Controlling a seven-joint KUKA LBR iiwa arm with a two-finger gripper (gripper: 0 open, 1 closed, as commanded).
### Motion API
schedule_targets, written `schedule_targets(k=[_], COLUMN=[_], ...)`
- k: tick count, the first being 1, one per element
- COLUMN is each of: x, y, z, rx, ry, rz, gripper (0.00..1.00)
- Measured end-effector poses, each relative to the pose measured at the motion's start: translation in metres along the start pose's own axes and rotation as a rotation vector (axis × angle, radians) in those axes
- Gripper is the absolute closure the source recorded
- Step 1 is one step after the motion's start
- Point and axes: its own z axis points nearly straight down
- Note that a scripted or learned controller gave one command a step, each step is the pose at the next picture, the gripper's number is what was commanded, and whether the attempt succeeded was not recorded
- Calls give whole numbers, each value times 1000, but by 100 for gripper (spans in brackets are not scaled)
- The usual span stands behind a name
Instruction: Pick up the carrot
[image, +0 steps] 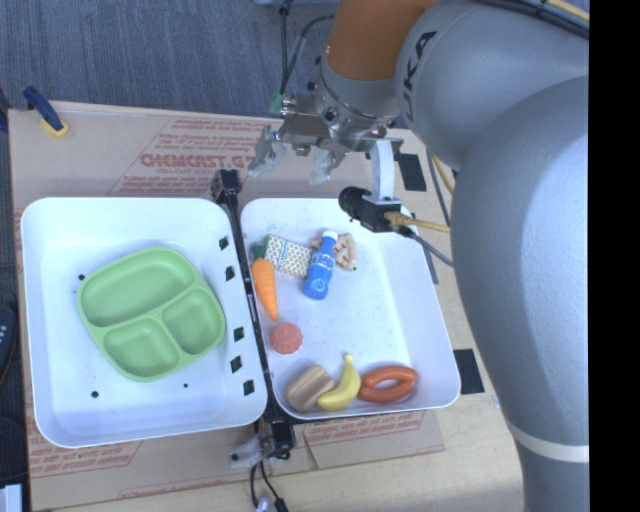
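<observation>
Claw (293, 158) open, empty — poised beyond right bin (425, 300) far edge; carrot (264, 287) against bin's left wall — awkward, tight finger clearance.

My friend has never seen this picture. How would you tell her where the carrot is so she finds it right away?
Look in the right bin, the one full of toy food, and go to its left wall beside the divider. The carrot lies there, just below a small printed box and above a round red slice. It is the long orange cone with a green top.
</observation>
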Motion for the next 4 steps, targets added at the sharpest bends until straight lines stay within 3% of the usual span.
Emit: schedule_targets(k=[1, 2, 3, 4], x=[29, 32, 68, 161], y=[-39, -29, -28, -25], z=[127, -20, 129, 174], rx=[5, -1, 5, 3], ry=[0, 1, -1, 0], rz=[-27, -6, 119, 325], gripper=[0, 0, 0, 0])
